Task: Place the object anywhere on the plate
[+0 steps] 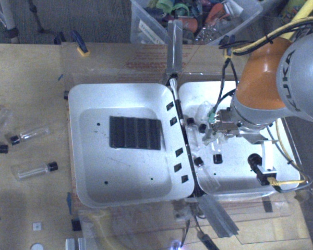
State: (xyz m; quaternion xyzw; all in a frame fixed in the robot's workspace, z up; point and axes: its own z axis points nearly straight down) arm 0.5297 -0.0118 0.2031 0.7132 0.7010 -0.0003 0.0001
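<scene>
Capped vial [217, 156] stands seemingly upright near pincer [213, 134].

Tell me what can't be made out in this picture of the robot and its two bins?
- Gripper, camera view: the arm's wrist covers it from above, so what it holds, if anything, is hidden.
- Clear vials in the right bin: transparent and partly under the arm, so their count is unclear.
- Box of colourful items: cut off by the top edge, contents too jumbled to name.
- Dark plate in the left bin: its material is unclear.
</scene>
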